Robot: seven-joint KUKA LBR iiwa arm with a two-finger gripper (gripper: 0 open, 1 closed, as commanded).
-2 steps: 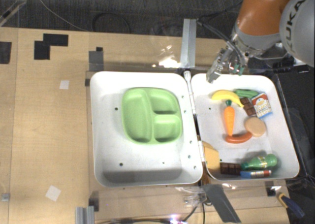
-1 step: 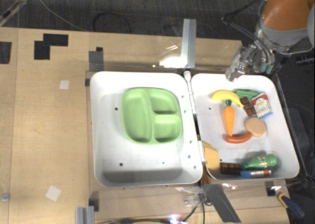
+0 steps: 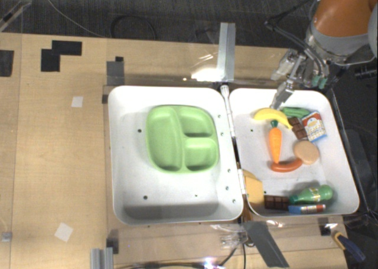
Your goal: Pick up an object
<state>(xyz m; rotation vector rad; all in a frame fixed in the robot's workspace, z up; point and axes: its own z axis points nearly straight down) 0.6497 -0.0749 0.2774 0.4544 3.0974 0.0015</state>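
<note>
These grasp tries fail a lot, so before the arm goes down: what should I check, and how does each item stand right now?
1. Gripper over the right bin, near its far edge: ok.
2. Nothing between its fingers: ok.
3. Finger opening wide enough: cannot tell.
4. Nearest target, the banana, free on top: ok.
5. Crowding: the carrot touches the banana and the green item lies right beside it: not ok.
6. Green tray in the left bin, away from the path: ok.
</note>
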